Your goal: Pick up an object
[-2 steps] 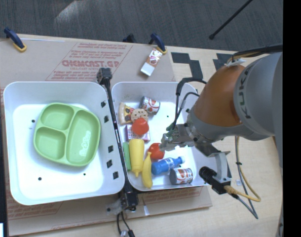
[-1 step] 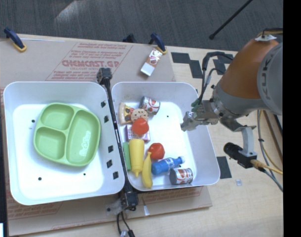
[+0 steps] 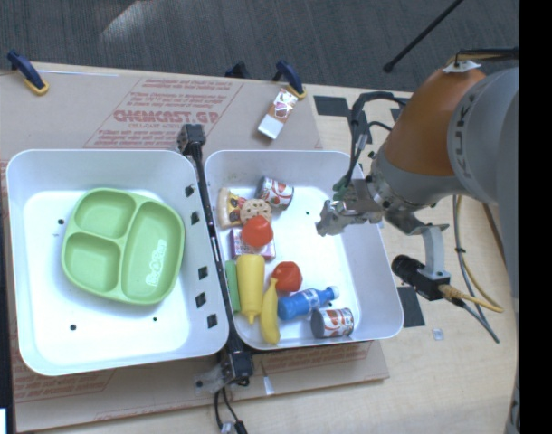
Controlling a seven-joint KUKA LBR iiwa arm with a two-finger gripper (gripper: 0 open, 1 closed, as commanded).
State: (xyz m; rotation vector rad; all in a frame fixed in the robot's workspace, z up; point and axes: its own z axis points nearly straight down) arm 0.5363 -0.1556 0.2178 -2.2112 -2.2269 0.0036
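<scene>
The right bin (image 3: 375,269) holds several items. A small can (image 3: 276,193) and a cookie packet (image 3: 240,209) lie at the back. A red piece (image 3: 256,233), a yellow bottle (image 3: 249,283), a banana (image 3: 270,315) and a red tomato (image 3: 287,276) sit along the left side. A blue bottle (image 3: 305,303) and a tin can (image 3: 333,322) lie near the front. My gripper (image 3: 333,217) hangs over the bin's right half, well right of the small can, with nothing seen in it.
The left bin (image 3: 41,324) carries a green divided plate (image 3: 122,244). A small carton (image 3: 278,116) lies on the cardboard behind the bins. Blue clamps (image 3: 290,78) grip the board's back edge. Cables (image 3: 475,287) trail to the right of the arm.
</scene>
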